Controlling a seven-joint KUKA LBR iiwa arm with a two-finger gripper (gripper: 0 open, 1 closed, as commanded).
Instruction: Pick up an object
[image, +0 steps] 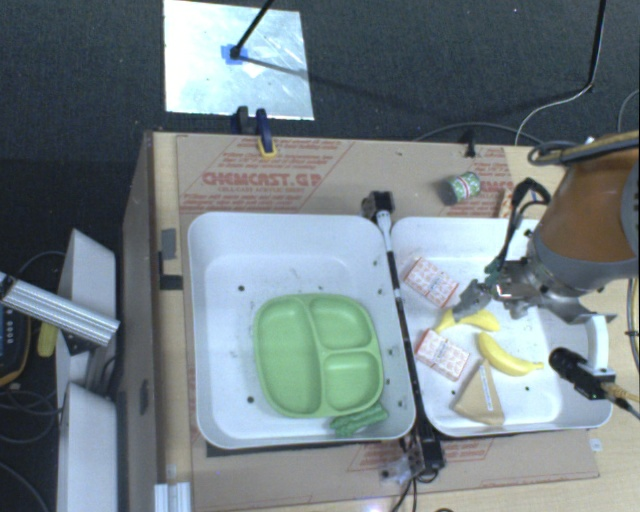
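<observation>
left bin (215, 300): green divided plate (320, 355), green scrap (358, 420) at plate's near edge. right bin (560, 415): two bananas (510, 357) (470, 322), two red-print white packets (430, 281) (442, 353), tan wedge (480, 397). bench sheet reads CHEMCAST GP. bigger banana long axis runs diagonal, upper-left to lower-right. gripper (487, 296) just over smaller banana, open or clenched, can't tell

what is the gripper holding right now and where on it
It cannot be told. The gripper sits right at the upper end of a banana in the right bin, but a grip between the fingers isn't visible.
</observation>
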